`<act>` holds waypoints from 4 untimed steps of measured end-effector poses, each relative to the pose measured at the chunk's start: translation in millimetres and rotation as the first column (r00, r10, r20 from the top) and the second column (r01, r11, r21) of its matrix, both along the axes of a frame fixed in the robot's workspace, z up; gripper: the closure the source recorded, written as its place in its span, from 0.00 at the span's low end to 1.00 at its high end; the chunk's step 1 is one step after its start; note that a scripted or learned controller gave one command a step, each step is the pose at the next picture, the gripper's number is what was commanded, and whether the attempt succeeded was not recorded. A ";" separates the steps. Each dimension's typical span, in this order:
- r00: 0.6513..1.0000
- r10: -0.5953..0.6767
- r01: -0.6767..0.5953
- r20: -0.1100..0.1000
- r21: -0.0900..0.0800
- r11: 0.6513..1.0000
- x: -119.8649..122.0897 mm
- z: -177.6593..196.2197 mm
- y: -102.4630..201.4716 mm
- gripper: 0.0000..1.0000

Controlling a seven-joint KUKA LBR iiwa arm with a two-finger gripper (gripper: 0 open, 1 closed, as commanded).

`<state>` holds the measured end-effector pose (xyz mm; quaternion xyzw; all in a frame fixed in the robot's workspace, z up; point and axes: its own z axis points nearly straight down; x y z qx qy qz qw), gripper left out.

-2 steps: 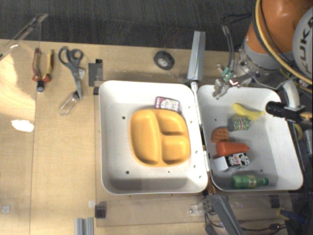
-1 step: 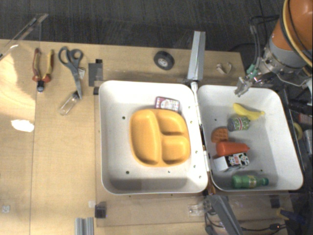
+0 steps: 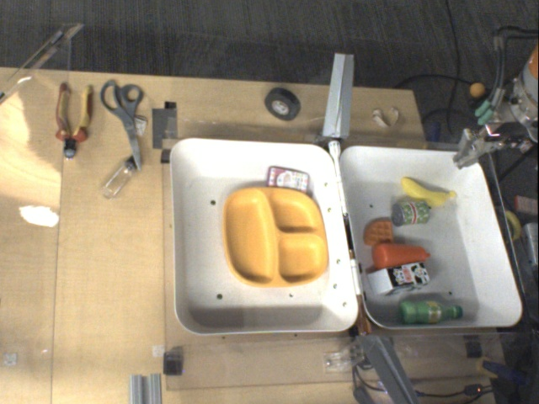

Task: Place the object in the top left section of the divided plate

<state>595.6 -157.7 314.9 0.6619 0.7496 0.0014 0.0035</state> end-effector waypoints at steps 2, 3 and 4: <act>0.998 0.071 -0.071 -0.003 0.000 0.998 74.5 -140.6 -45.9 1.00; 0.999 0.052 -0.052 0.000 0.000 0.999 74.8 -82.6 -46.7 1.00; 0.967 0.255 -0.255 -0.001 -0.001 0.967 63.1 -95.5 -46.6 1.00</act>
